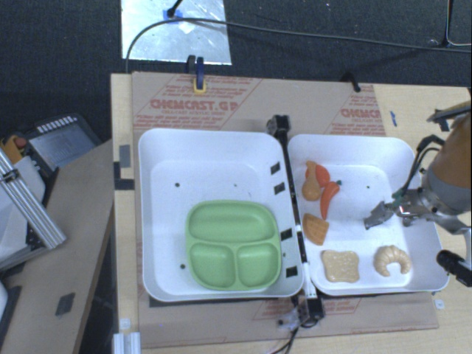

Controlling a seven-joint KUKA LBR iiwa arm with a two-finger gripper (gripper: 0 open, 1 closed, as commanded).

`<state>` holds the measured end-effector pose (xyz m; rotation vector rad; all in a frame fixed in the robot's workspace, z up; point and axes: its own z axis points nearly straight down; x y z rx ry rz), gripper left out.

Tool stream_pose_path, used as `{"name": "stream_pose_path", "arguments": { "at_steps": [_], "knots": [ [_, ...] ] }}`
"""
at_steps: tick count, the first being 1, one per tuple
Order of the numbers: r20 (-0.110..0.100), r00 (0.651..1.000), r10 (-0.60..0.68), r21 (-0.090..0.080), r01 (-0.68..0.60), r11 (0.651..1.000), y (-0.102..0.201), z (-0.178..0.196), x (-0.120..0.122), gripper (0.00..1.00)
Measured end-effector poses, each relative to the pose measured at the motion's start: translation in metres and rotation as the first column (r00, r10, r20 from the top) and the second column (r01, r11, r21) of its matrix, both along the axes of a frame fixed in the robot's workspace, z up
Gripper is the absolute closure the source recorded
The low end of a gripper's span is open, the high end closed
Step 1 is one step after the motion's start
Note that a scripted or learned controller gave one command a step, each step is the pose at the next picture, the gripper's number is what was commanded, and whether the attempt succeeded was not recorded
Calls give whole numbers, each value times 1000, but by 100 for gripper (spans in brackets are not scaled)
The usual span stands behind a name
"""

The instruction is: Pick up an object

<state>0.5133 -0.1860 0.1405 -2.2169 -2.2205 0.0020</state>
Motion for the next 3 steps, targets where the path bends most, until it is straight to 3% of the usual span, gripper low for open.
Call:
{"name": "stream_pose_path", "arguments": {
  "at_steps": [1,2,3],
  "knots": [
    [0,1000,0,0,0,1000,1,-52,0,0],
    [5,1000,0,-3,0,1000,0,-39,1,100],
    [10,1000,2,-4,-2,1000,1,24,-2,100]
  ]
}}
